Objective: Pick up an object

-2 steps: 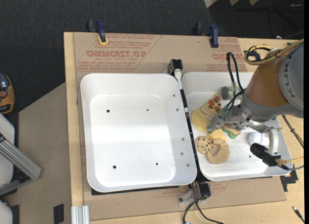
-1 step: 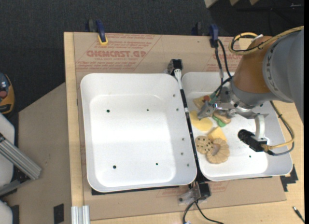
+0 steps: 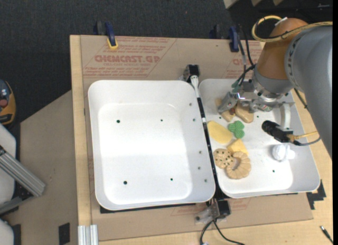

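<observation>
Tan bread-like toy pieces (image 3: 238, 114) lie directly under the two-finger gripper (image 3: 237, 101); its finger state I cannot tell.

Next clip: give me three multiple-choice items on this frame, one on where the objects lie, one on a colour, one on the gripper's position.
1. Which bin holds the objects?
A. the left bin
B. the right bin
C. both bins

2. What colour is the small piece beside the yellow piece?
A. green
B. red
C. blue

3. Where is the gripper?
A. over the left bin
B. outside both bins
C. low over the right bin's far end

Answers:
1 B: all the objects lie in the right bin.
2 A: the green piece sits next to the yellow piece.
3 C: the gripper is down at the tan pieces in the right bin's far end.
</observation>
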Robot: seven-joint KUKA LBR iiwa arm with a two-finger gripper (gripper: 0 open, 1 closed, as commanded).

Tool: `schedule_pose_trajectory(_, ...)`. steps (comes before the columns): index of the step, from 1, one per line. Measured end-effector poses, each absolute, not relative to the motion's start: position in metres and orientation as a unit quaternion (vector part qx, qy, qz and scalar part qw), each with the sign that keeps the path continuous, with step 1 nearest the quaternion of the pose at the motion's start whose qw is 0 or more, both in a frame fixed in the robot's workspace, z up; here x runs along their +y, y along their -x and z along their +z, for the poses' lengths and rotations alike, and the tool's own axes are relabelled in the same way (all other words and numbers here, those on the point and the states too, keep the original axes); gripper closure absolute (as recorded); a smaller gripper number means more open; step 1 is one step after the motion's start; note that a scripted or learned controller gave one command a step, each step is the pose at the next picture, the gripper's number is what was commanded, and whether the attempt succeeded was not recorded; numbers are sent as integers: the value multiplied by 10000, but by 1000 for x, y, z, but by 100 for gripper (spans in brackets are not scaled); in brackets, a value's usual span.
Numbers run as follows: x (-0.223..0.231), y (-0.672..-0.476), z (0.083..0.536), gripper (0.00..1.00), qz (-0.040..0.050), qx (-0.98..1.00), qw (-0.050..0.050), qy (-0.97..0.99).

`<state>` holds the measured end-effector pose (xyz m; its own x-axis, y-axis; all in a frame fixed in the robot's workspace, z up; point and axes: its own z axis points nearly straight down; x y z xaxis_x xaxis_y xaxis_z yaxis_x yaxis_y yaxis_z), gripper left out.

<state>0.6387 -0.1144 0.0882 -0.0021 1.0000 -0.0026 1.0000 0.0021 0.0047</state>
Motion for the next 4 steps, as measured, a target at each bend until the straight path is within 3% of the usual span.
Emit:
schedule_pose_trajectory(1, -101, -669, 90, 0, -10, 7068, 56, -7073)
schedule_pose_trajectory(2, -97, -622, 89, 0, 11, 7065, 40, -7077)
schedule_pose_trajectory(4, -91, -665, 85, 0, -18, 7080, -34, -7062)
